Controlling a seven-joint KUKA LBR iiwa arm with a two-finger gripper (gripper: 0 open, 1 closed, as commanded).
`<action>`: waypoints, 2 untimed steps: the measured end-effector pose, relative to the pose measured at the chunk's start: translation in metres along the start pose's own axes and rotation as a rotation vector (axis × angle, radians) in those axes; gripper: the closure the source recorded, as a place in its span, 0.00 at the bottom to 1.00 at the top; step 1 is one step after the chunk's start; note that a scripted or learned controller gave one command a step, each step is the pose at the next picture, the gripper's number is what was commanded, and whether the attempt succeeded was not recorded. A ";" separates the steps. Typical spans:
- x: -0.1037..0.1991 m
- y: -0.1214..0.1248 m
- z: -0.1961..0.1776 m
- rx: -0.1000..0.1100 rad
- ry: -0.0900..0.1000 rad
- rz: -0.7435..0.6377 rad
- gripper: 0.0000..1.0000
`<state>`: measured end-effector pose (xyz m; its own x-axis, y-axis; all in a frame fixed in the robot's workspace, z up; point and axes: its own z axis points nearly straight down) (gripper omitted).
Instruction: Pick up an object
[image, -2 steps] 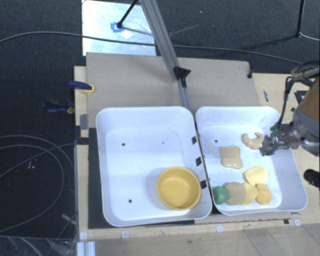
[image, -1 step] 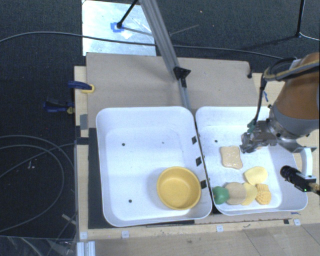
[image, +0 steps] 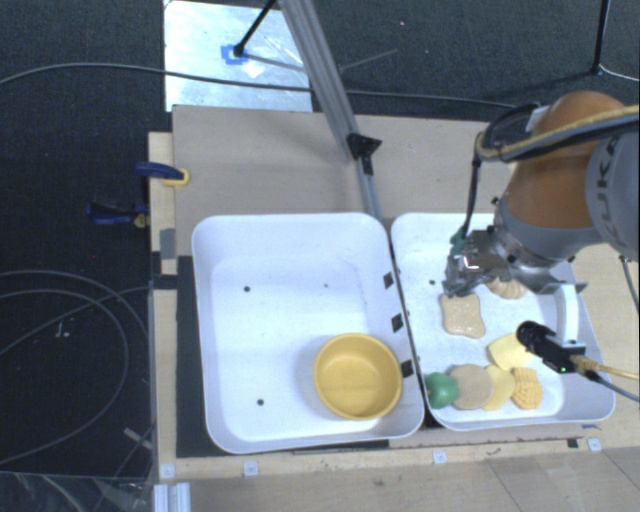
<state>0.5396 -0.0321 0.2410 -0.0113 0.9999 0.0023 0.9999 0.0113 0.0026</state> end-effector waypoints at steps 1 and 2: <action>0.041 0.021 -0.004 0.000 0.000 0.001 1.00; 0.086 0.043 0.009 0.001 -0.001 0.002 1.00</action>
